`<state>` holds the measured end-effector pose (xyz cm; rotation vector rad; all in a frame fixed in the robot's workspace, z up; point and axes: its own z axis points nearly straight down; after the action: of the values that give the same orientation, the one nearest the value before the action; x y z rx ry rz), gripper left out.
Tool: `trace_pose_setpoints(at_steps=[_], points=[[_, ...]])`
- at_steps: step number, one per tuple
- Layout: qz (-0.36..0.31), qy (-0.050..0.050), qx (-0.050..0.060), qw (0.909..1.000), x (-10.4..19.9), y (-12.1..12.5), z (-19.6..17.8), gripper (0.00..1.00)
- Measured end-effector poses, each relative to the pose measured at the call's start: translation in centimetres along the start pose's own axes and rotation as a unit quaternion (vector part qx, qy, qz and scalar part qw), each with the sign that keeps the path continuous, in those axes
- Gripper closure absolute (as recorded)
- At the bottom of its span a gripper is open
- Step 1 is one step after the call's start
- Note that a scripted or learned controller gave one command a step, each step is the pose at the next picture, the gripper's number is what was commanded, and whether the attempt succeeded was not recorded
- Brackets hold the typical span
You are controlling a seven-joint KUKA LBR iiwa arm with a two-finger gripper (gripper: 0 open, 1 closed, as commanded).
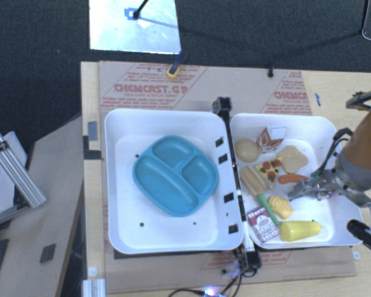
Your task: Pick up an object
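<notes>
Orange carrot [292,179] lies mid right bin [324,127], touching pizza slice [271,168] w/ tan bread [293,158] just above. Gripper [301,189] sits just below-right of it, fingers apart, nothing betw them. Yellow corn [280,206] & banana [300,230] nearby; blue plate [175,175] in left bin [120,184].

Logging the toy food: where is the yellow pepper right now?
In the camera view, the yellow pepper lies in the right bin, along its near wall, beside the corn cob and below the pincer.
</notes>
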<state>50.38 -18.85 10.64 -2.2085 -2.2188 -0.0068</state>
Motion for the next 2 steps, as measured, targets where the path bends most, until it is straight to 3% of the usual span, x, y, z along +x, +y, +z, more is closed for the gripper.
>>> trace_pose_setpoints(at_steps=[1,2], points=[[0.000,-0.002,-0.002,1.0000,0.3,0.2,2.3,0.00],[0.002,-0.005,-0.004,1.0000,0.0,0.2,1.1,1.00]])
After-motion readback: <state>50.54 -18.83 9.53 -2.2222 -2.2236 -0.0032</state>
